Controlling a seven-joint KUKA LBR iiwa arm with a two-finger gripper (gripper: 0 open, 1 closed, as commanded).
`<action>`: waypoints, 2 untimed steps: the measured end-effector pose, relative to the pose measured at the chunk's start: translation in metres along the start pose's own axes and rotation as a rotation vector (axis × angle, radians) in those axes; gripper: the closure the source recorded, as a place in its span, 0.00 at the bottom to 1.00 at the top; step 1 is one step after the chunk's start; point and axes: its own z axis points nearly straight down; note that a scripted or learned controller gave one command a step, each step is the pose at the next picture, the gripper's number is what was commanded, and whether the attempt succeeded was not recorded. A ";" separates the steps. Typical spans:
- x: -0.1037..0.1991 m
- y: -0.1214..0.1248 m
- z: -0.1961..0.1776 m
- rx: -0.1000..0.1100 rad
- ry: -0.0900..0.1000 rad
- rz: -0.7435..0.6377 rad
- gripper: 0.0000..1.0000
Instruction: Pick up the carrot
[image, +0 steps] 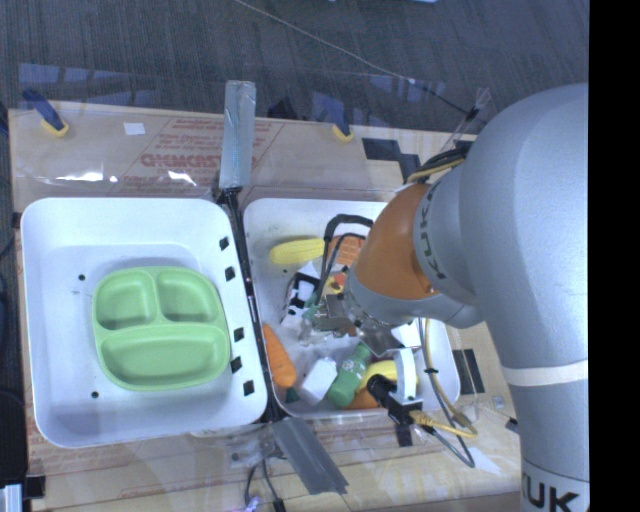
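Down in the right bin, the carrot lies along the left wall toward the near-left corner, its orange body angled with the thicker end nearer the front edge. Just beside it, toward the front of the bin, sit a small white block and a green bottle, with a yellow item touching the bottle's right side. A banana rests near the bin's far edge. The gripper hangs over the middle of this bin, apart from the carrot; whether it is parted or closed cannot be told, since the wrist and cables cover it. The left bin carries a green divided tray at its centre.
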 end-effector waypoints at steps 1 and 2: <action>-0.014 -0.030 0.010 0.002 0.001 -0.216 1.00; -0.017 -0.029 0.009 -0.004 -0.008 -0.212 0.00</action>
